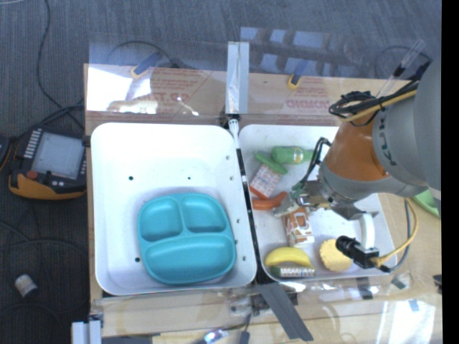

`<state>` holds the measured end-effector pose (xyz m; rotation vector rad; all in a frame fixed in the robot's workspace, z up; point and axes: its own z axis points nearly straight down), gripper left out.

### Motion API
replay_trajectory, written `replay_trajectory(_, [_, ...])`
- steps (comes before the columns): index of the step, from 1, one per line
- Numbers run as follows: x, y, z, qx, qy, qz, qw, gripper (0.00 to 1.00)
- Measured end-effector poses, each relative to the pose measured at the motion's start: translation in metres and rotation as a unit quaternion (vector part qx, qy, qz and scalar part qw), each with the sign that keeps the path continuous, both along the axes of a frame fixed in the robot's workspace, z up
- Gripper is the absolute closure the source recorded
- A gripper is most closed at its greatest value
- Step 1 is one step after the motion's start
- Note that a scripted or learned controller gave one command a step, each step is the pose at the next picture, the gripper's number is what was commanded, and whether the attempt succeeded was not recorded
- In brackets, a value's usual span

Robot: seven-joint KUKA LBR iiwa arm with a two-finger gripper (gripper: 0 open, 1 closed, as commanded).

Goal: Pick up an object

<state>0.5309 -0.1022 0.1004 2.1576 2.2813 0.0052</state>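
Note:
The right bin [384, 224] holds several items. A green bottle [287, 154] lies at its back, with a red and white packet [264, 181] and an orange carrot-like piece [266, 203] in front of it. Nearer the front are a brown snack packet [297, 228], a banana [288, 257] and a yellow lumpy piece [330, 256]. My gripper [300, 196] reaches down into the middle of this bin, just above the brown packet and right of the orange piece. The wrist hides its tips.
The left bin [115, 156] carries a blue sectioned plate [186, 236] toward its front. A centre wall [242, 192] divides the two bins. Cardboard and clear plastic stand behind them. A black cable fitting [349, 247] hangs from the arm beside the yellow piece.

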Motion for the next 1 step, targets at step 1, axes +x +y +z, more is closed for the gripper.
replay_trajectory(1, [0.0511, -0.0319, 0.1275, -0.0009, 0.003, 0.149, 0.9888, 1.0])
